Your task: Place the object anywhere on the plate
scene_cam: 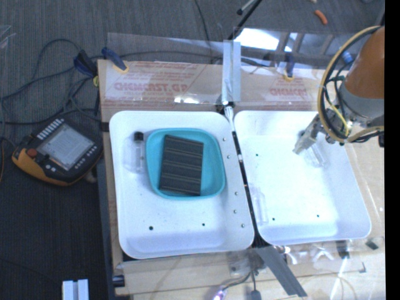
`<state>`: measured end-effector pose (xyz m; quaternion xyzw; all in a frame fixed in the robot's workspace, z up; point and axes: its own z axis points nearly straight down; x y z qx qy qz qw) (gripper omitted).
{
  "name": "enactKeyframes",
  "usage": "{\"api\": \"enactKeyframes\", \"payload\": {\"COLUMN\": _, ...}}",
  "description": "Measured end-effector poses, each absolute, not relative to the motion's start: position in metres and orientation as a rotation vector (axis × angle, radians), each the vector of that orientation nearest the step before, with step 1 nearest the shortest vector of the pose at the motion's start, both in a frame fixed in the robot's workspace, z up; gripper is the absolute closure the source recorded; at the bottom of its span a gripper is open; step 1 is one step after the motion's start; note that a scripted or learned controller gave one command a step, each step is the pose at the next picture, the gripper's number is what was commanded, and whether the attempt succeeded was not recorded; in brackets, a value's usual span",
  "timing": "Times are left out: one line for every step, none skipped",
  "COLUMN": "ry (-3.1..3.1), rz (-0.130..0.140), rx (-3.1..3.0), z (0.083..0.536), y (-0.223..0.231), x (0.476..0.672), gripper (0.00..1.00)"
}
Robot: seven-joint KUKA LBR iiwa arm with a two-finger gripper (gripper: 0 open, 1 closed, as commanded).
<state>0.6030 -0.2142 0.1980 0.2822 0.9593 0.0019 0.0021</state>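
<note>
Roughly, surface (169,83) carries two shallow white bins side by side. Left bin (181,230) holds a teal plate (215,167) near its middle. On the plate lies a dark ribbed rectangular object (181,164), flat, slightly tilted, fully inside the plate rim. Just beside the plate's left edge, a small clear vial with a black cap (135,149), lying in the bin, apart from the object. Right bin (306,211) has the arm (365,74) over its upper right part, grey with orange band, yellow and black cables looped around the wrist. Pincer (307,141) hangs over the right bin's upper area, well apart from the plate; its tips point down-left, too blurred and pale against the white bin, so cannot tell whether spread or pressed together. Nothing visible between them. On the floor left of the surface, a pendant controller (59,152) with a grey screen and orange casing, black cables trailing from it.
</note>
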Motion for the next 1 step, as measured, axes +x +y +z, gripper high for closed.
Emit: {"api": "enactKeyframes", "payload": {"ry": 3.010, "rz": 0.006, "rx": 0.885, "z": 0.1980, "y": -0.2143, "x": 0.6029, "gripper": 0.00}}
